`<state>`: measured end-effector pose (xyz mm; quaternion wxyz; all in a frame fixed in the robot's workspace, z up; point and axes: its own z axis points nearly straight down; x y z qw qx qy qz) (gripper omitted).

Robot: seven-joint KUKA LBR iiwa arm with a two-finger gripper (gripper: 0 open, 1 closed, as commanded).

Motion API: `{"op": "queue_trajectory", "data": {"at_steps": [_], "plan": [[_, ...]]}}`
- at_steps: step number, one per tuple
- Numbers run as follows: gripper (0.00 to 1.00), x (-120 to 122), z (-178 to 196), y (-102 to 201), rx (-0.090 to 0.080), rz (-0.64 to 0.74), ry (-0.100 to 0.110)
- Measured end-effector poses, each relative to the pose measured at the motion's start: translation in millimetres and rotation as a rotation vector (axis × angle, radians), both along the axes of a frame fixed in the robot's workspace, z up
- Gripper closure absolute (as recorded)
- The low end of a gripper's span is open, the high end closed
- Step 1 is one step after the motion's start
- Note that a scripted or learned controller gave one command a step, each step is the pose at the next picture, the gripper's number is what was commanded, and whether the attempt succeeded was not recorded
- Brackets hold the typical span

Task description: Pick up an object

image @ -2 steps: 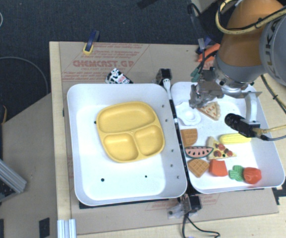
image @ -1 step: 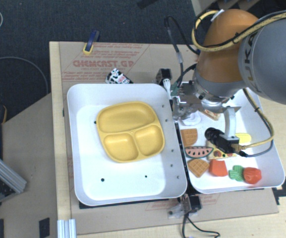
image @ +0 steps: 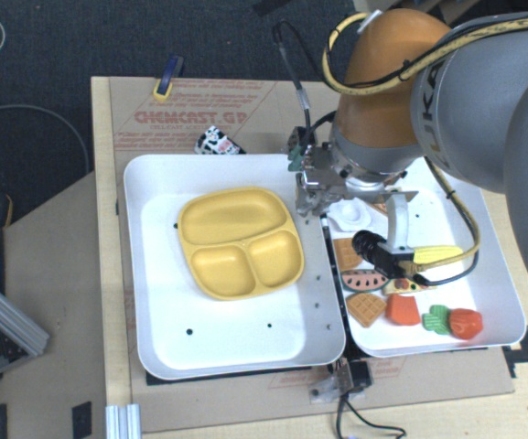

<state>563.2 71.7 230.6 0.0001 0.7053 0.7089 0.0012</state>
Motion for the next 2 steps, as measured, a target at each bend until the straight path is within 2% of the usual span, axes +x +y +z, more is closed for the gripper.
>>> {"op": "queue_trajectory", "data": {"at_steps": [2], "plan": [[1.00, -5.2, -15.5, -6.0, -0.001, -0.006, 0.005]]}}
